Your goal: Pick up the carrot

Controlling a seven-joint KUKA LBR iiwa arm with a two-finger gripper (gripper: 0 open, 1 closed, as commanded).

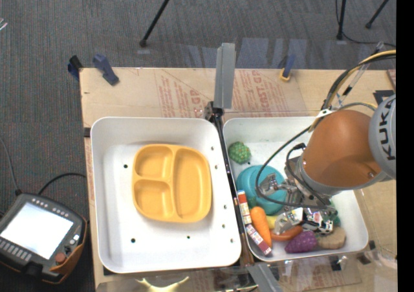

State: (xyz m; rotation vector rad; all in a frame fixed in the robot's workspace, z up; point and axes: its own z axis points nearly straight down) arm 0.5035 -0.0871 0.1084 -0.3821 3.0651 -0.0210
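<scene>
Grey carpet surrounds the bench (pixel 162 93), which bears two white bins side by side. Toward the front edge of the right bin (pixel 359 219) lies the carrot (pixel 261 221), beside a slim red and white packet (pixel 253 226) along the left wall, with a teal bowl (pixel 259 184) just behind it, purple grapes (pixel 302 242) near the front and a green ball (pixel 239 152) farther back. Just right of the carrot hangs the gripper (pixel 304 210), whose grasp I cannot tell, and the left bin (pixel 110 219) holds a yellow divided plate (pixel 172 182).

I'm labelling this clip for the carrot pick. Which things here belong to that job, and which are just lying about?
Part of the job:
carrot, in the right bin
gripper, low over the same bin

Just lying about:
yellow tray, in the left bin
teal bowl
green ball
grapes
red tube
</scene>
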